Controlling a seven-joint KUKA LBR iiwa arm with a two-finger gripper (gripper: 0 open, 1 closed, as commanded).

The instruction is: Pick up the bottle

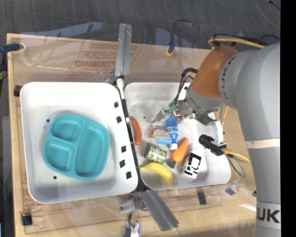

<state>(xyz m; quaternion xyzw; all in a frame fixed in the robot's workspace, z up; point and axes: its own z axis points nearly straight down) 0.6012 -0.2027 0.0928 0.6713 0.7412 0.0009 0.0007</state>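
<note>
You cannot tell whether the fingers (173, 110) are apart or together as they hang just above the blue-capped bottle (171, 131), which lies mid right bin (209, 174), with the carrot (180, 151) at its five o'clock.

One fixed camera looks down at a slant on the bench (64, 48) and both white bins (34, 132), with the arm (246, 93) entering from the right.
</note>
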